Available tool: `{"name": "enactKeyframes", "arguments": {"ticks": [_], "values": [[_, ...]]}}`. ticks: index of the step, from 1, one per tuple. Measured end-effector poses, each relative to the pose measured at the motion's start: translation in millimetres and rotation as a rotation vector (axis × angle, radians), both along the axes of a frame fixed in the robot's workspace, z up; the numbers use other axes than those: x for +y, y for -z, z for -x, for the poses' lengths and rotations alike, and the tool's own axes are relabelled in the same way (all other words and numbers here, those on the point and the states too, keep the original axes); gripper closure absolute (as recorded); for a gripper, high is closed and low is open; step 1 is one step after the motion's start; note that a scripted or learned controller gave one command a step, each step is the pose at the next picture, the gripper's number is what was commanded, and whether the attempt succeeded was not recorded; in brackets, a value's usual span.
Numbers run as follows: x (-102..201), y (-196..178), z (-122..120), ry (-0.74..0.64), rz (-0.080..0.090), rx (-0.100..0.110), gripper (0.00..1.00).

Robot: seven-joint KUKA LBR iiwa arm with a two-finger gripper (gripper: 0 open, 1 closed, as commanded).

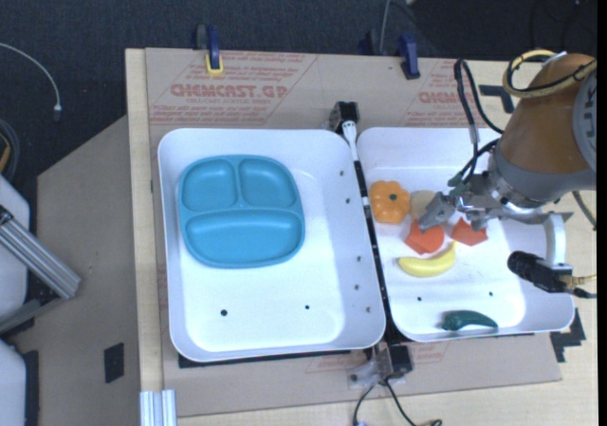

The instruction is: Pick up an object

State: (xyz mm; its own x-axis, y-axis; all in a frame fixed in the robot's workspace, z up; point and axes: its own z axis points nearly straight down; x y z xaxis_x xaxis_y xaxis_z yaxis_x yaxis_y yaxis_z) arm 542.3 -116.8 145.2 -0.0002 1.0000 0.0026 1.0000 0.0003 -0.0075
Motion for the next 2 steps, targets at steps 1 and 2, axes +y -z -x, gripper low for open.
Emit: {"name": "enactKeyframes", "arguments": {"ticks": [1, 2], "values": [[9.6, 59.4, 2.1, 0.0, 0.0, -0.001, 0.0], [8.3, 45.5, 0.8, 0.002, 0.003, -0.008, 1.0]]}}
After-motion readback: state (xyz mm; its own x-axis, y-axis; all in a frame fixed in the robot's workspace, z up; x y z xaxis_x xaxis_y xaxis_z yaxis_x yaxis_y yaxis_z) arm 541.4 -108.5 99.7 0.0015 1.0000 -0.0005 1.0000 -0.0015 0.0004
